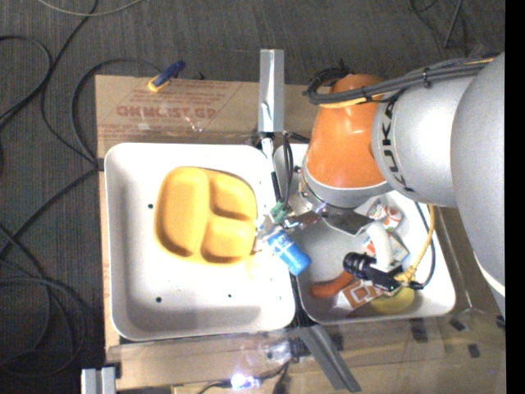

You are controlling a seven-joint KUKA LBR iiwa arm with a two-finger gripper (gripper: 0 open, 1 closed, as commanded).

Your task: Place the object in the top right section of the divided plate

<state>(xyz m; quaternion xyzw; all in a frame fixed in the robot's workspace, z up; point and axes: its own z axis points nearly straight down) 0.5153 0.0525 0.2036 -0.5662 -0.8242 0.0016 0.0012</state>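
Brown cardboard sheet [123, 113], printed in faded red, beneath two white bins set side by side. Near the sheet's top edge, towards its left corner, a small blue and yellow thing [166, 74], lying aslant.

In the left bin [139, 302], a yellow divided plate [184, 212], set nearer the bin's top edge than its bottom edge. One long section down the plate's left side, two smaller ones stacked on its right.

At the sheet's top edge, above the gap between the bins, an upright metal post [271, 80].

Over the left bin's right edge, just beside the plate's right rim, the gripper [275, 220], with small green parts at its tip. Cannot tell whether spread, pressed together or pinching anything.

Just below the gripper, a blue cylinder [289, 253], tilted, above the meeting rims of the two bins. Close to the plate's lower right corner but outside the plate, well short of the top right section. Touching the gripper or not: cannot tell.

Above the right bin [443, 298], the grey arm [426, 138] with its orange band [349, 142], covering the bin's upper half. Half hidden under the arm, a white and red thing [390, 216]. Along the bin's bottom edge, a reddish-brown thing [328, 286], then a yellow thing [398, 302] towards the bottom right corner.
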